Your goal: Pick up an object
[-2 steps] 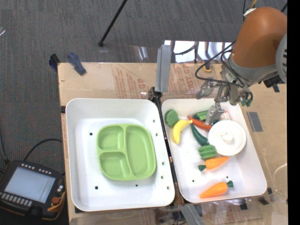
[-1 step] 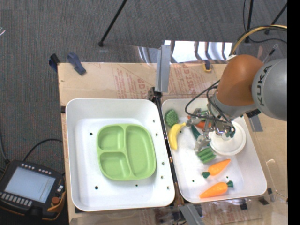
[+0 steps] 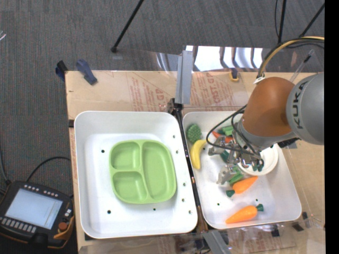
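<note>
Over at 3 o'clock of the camera view, the gripper [image 3: 229, 174] hangs low in the right bin [image 3: 212, 216], right above a carrot [image 3: 244, 184]. Can't tell if it's open or closed tbh, the wrist cables hide it. 2nd carrot [image 3: 242, 214] sits at 5 o'clock, banana [image 3: 197, 153] toward 9 by the divider, so probably the nearer carrot is the target. Left bin [image 3: 90, 194] has a green tray [image 3: 143, 171] lying flat. Bench is cardboard-topped, grey carpet around, pendant [image 3: 34, 210] at 8 o'clock.
</note>
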You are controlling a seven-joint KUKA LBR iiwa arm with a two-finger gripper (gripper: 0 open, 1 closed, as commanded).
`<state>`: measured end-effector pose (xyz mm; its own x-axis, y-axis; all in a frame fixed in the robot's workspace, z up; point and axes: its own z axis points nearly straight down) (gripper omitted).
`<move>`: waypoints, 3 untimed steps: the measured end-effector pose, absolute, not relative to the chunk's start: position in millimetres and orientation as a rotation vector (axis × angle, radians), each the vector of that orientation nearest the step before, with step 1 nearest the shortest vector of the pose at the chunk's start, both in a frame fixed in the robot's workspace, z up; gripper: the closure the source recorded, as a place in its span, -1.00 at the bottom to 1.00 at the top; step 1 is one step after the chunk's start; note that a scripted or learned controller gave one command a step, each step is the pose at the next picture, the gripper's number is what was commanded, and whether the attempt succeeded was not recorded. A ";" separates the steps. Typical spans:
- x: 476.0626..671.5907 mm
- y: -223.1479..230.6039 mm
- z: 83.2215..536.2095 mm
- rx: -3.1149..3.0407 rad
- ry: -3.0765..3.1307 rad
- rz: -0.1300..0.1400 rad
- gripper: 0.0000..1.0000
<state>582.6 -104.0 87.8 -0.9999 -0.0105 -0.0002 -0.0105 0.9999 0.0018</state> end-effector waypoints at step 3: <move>477.1 -81.9 86.1 0.500 3.107 0.002 1.00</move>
<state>477.1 -81.9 86.1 -0.9495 0.3136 0.0057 0.3136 0.9495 0.0007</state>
